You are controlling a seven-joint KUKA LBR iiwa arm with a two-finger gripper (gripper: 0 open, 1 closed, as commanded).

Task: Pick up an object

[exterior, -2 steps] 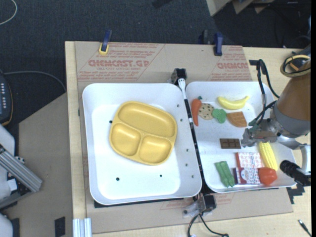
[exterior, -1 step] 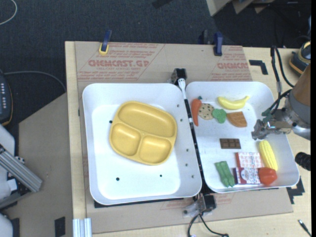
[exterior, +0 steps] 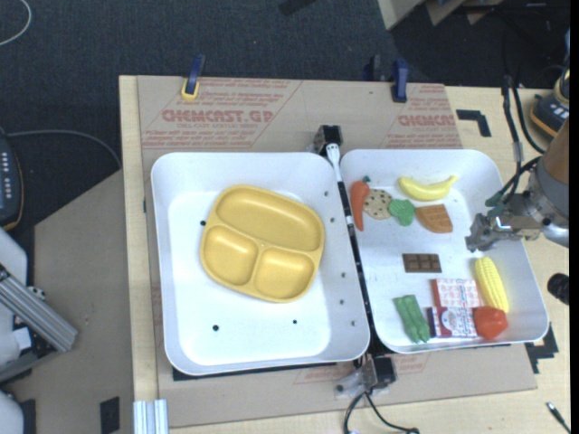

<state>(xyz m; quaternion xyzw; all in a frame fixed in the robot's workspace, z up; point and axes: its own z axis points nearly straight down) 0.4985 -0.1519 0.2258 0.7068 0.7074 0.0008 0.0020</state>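
Note:
The right bin (exterior: 479, 165) holds several toy foods: a yellow banana (exterior: 427, 186), an orange carrot (exterior: 359, 203), a cookie (exterior: 378, 204), a green broccoli piece (exterior: 402, 212), a brown toast slice (exterior: 435, 218), a chocolate bar (exterior: 421, 262), a corn cob (exterior: 490, 283), a red tomato (exterior: 489, 322), a red-and-white packet (exterior: 455, 306) and a green pickle (exterior: 412, 318). My gripper (exterior: 486, 231) hovers over the bin's right side, just above the corn and right of the toast. I see nothing held in it.
A yellow three-compartment plate (exterior: 262, 242) lies in the left bin (exterior: 181, 333). A black divider strip (exterior: 348, 233) runs between the bins. Clamps (exterior: 191, 80) (exterior: 399, 80) sit on the cardboard's far edge. Cables hang by the arm at the right.

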